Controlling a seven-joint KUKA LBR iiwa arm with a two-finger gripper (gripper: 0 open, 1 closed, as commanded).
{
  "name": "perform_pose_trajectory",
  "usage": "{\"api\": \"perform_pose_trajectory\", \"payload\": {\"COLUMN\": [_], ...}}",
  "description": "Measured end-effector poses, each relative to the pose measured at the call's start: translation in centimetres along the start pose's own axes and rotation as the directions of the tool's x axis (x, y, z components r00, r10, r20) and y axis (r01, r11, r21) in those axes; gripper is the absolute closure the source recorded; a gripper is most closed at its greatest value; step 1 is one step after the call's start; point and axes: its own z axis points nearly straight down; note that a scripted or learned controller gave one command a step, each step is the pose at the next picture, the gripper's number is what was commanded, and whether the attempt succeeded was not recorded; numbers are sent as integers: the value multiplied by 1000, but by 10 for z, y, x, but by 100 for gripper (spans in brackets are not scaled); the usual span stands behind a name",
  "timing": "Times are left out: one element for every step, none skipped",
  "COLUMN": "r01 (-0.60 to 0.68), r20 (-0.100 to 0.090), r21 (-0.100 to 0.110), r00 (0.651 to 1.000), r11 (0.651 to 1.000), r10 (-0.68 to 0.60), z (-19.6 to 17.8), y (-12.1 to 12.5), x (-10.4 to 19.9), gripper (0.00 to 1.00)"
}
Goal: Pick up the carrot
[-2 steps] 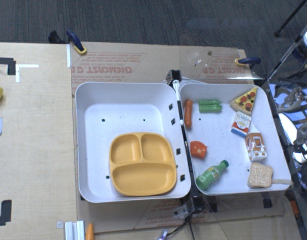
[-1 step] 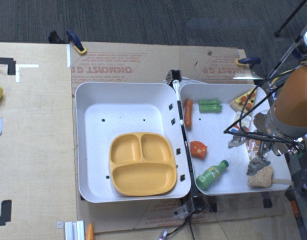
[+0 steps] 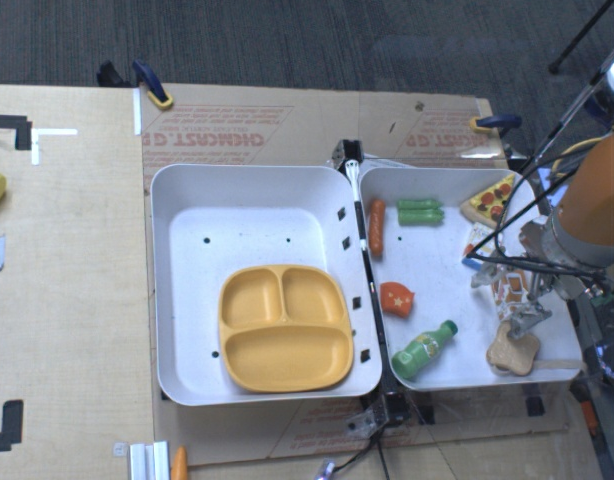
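Carrot: orange, slender, lying lengthwise in the right bin against its left wall, beside the green pepper-like piece. Same bin: red strawberry-shaped piece, green bottle, pizza slice, tan bread slice. Left bin: yellow divided plate. Gripper: at the right bin's right side, above the bread slice, well apart from the carrot; finger state cannot be told.

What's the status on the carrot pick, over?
Gripper over the bread slice, right bin's near right corner. Carrot lying along the left wall, untouched. Green bottle and tomato lie between.
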Motion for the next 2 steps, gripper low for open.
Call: {"api": "perform_pose_trajectory", "payload": {"r01": [277,189], "r20": [2,0], "r21": [-2,-4], "r00": [961,982], "r11": [961,982], "r10": [-277,-189], "z": [-88,-181], "y": [-29,118], "x": [-51,-74], "gripper": [0,0]}}
